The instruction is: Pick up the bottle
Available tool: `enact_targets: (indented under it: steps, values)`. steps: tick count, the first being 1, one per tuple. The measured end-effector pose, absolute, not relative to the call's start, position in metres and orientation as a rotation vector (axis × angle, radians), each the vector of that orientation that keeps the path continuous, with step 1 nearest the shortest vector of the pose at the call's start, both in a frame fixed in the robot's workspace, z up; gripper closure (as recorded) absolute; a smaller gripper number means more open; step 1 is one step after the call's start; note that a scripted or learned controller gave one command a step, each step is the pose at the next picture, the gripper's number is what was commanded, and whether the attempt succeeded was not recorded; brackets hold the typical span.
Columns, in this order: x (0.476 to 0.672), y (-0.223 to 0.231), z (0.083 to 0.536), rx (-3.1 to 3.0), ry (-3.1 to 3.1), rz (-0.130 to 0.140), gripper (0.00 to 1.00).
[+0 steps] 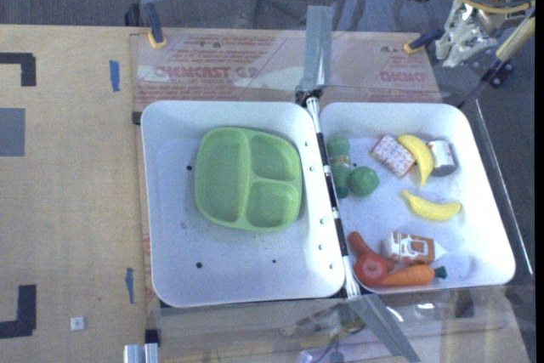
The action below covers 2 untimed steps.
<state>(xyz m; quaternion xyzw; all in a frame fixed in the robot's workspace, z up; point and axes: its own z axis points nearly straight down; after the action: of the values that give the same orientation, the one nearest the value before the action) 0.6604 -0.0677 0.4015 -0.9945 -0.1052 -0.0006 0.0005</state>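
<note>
The bottle (pixel 339 162) lies in the right bin (pixel 484 183), against its left wall, beside a green ball (pixel 364 180). The gripper (pixel 455 42) hangs well apart from it, beyond the bin's far right corner; its finger state cannot be told. Red lettering on the cardboard (pixel 217 68) is unreadable.

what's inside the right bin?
In the right bin: green bottle along the left wall, green ball, checked packet, two bananas, a small can, carton, carrot, red item. The floor under them is covered.
</note>
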Motion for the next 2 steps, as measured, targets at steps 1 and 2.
enact_targets:
  steps: [1, 2]
  values:
    - [0.6559, -0.1550, 0.2372, -3.115, -0.391, 0.007, 1.00]
    - [0.6561, -0.1539, 0.2372, -3.114, -0.394, 0.007, 0.00]
